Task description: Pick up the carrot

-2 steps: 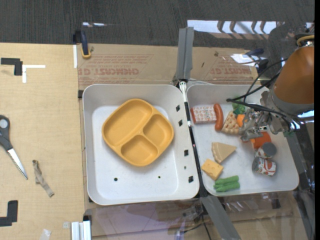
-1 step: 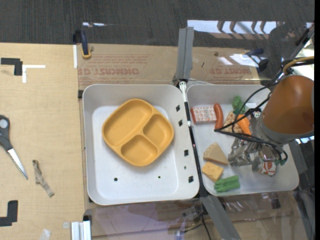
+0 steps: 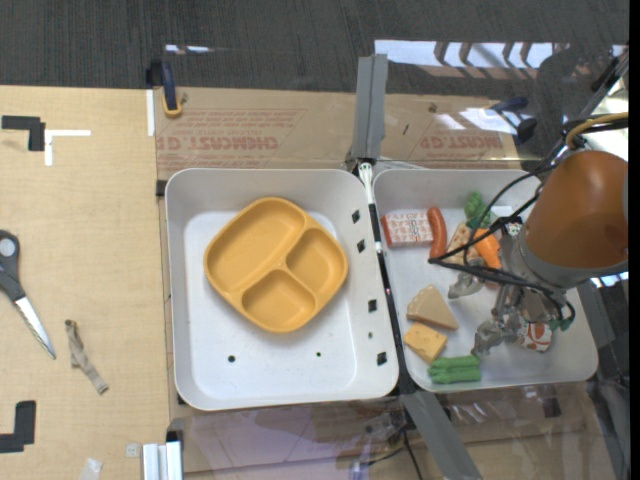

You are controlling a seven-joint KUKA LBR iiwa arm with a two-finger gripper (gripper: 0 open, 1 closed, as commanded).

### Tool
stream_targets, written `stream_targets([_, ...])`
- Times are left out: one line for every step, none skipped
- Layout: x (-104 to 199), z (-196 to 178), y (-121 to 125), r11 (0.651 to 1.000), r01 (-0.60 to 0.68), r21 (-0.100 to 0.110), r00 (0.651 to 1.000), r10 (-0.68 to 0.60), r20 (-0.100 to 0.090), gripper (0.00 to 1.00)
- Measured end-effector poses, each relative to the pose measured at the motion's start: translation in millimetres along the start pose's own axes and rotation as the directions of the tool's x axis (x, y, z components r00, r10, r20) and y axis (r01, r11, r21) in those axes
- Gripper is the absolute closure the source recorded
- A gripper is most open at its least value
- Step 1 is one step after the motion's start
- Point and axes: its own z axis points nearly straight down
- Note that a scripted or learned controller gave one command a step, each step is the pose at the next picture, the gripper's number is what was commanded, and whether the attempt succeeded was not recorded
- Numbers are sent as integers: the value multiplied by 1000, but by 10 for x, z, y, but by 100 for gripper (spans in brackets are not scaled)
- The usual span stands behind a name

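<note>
- The green pod (image 3: 455, 370) lies nearest, at the right bin's (image 3: 575, 368) near edge.
- The gripper (image 3: 497, 318) hangs released, holding nothing.
- It should move far, to the carrot (image 3: 484, 248).

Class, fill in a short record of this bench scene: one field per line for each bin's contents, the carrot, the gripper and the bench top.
left bin: yellow divided plate
right bin: carrot, sausage, red-and-white packet, two cheese wedges, green pod
carrot: orange with green top, partly under the arm
gripper: low over the right bin, beside the wedges
bench top: scissors at far left
</note>
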Motion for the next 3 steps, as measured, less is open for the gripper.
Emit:
stream_targets([-569,4,-68,970,-241,0,970,241,1,0])
stream_targets([-587,-94,-62,971,-237,1,971,237,6,100])
stream_targets([-587,-93,-61,971,-237,1,971,237,5,0])
